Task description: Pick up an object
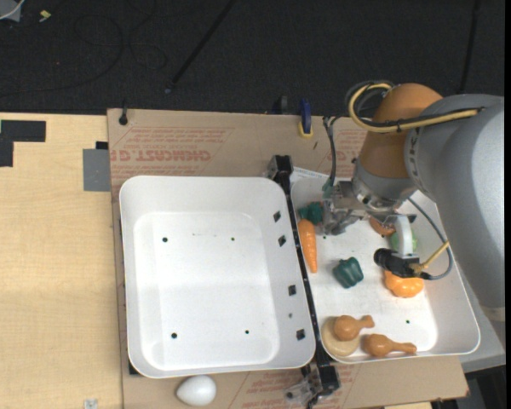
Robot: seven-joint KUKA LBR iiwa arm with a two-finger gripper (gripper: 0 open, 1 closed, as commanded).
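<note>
Gripper [339,216] low in right bin [443,331], far end; can't tell its state. Carrot [308,244] lies just beside it, toward the divider, long axis running along the divider. Probably the nearest pick.

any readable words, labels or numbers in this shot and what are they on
Red print on the cardboard sheet behind the left bin: it stands upside down and is too blurred to read for certain.
Faint red print on the cardboard's front edge: too small to read.
No text can be made out on the right bin, its toys or the arm.
</note>
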